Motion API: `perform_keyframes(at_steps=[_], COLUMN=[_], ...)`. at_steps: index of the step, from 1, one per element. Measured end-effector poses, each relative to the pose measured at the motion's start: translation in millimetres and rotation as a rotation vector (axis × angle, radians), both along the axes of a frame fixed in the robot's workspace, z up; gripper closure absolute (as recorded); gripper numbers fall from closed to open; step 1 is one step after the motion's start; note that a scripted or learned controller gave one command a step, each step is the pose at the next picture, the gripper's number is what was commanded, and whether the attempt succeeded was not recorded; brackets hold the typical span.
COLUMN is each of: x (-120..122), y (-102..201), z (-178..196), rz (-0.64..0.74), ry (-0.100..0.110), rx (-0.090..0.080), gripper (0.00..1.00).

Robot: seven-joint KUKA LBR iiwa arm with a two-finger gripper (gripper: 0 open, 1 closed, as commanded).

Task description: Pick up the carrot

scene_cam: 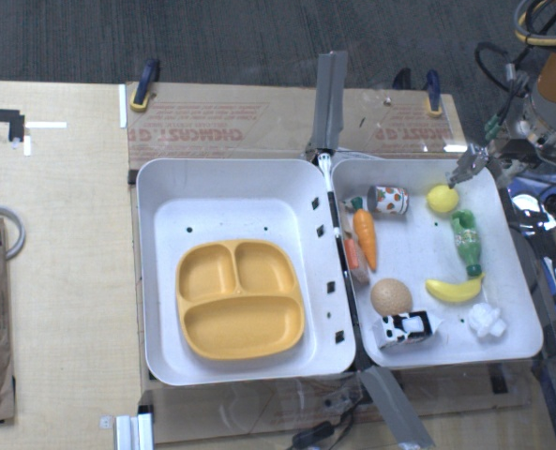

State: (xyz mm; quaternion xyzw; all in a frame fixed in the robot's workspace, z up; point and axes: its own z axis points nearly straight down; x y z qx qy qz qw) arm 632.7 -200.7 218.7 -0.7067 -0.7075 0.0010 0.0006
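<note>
Orange and untouched, the carrot (365, 239) lies in the right bin (512, 279), close to that bin's left wall, its green top pointing toward the far side and its tip toward the near side. Just left of it, against the wall, rests a slim pinkish item I cannot identify. A small can (390, 200) sits just beyond the carrot's top, and a brown egg-like ball (390, 296) sits near its tip. The pincer (467, 165) hangs over the far right corner of this bin, just beside the lemon (442, 199), well apart from the carrot; how it is set cannot be told at this size, and nothing shows within it. Also in the bin are a green bottle (464, 242), a banana (454, 290), a black-and-white carton (407, 327) and a white crumpled piece (485, 320). The left bin (165, 251) holds a yellow divided plate (241, 298). By my judgement the task is barely begun: the approach across the bin, the descent, the grasp and the lift all remain.
</note>
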Motion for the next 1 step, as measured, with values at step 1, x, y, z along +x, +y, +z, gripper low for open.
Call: perform_keyframes(at_steps=[1], x=[-67.0], y=[69.8], z=[-63.0], rz=[-0.015], ry=[0.002], rx=[0.000], gripper=[0.00])
